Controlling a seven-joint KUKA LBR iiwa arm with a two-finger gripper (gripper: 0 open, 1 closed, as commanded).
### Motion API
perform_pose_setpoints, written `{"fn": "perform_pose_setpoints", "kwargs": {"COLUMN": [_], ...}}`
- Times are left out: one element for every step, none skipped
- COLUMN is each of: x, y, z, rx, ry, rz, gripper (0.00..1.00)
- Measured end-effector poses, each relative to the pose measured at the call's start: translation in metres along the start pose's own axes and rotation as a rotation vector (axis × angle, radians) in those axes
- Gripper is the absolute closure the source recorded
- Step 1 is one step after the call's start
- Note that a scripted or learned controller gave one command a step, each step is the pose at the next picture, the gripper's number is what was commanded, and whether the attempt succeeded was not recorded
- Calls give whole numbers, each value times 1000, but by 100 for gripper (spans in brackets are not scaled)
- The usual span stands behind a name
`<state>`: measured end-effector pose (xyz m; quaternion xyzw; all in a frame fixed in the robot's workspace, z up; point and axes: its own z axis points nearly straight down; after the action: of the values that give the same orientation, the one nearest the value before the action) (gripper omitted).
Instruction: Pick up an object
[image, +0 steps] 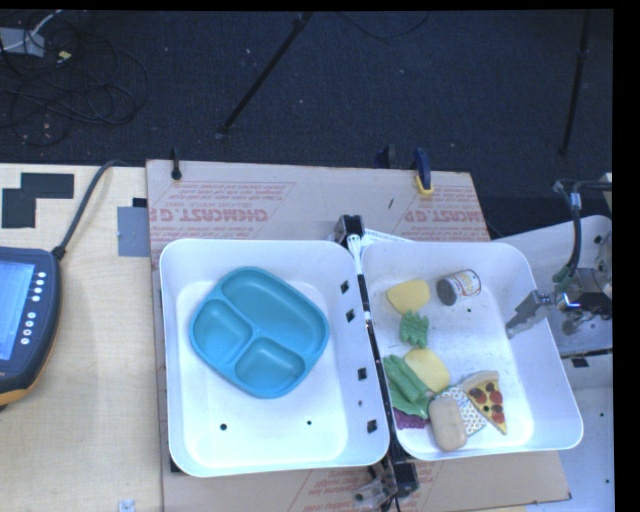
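1. Two shallow white bins sit side by side on a cardboard sheet (300, 205) printed with red lettering; the left bin (190, 430) and the right bin (545, 410) meet along a black divider strip (365, 340).
2. We see pale wooden bench top (90, 400) at 9 o'clock of the cardboard, dark carpet (300, 80) with loose cables at 12 o'clock, and a handheld control pendant (20, 320) with a lit screen at the far 9 o'clock edge.
3. We find a blue divided plate (260, 330) lying flat in the left bin, toward its 11 o'clock part.
4. We count the task's things in the right bin: a yellow lump (408, 295) and a small tin can (460, 286) on its side near 12 o'clock, a green leafy piece (413, 328) at the middle, and a close cluster at 7 o'clock of a second yellow piece (428, 368), green toy vegetables (402, 385), a tan bread-like piece (448, 425) and a pizza slice (487, 400).
5. We see the gripper (525, 315) at 3 o'clock of the right bin, over its rim, well apart from every object; nothing lies between its fingers, and we cannot tell whether they are apart or together.
6. We note a blue clamp (424, 170) on the cardboard's 12 o'clock edge.
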<state>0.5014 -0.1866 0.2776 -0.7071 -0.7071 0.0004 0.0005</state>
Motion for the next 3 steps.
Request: {"fn": "perform_pose_setpoints", "kwargs": {"x": [5,10,-19], "y": [51,134,144], "z": [96,140,112], "rx": [8,-1,-3], "ry": [3,-1,-2], "rz": [-4,-3,-1], "gripper": [0,0,0]}}
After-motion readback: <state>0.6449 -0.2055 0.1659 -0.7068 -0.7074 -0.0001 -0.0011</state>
